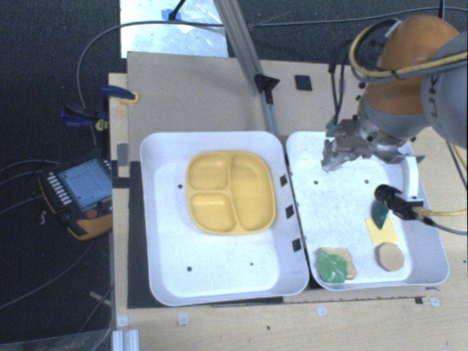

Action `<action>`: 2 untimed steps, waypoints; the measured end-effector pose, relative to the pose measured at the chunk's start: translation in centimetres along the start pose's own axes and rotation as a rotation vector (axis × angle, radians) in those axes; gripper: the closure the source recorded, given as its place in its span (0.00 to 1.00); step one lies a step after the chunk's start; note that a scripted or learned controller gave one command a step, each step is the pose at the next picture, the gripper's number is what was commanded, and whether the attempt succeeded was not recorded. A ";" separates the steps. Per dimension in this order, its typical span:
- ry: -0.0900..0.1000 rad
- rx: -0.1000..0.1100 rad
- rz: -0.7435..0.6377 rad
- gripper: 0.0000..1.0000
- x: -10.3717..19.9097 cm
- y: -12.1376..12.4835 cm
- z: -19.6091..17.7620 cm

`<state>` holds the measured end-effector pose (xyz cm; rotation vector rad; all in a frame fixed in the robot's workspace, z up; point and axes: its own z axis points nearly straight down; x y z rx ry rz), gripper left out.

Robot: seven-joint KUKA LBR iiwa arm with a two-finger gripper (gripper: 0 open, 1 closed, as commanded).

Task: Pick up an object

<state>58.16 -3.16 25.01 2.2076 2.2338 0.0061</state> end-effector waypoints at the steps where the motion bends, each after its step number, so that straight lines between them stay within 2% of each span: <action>1: 0.000 0.003 0.001 1.00 5.3 0.0 1.4; 2: 0.000 0.001 0.002 1.00 9.6 0.8 1.3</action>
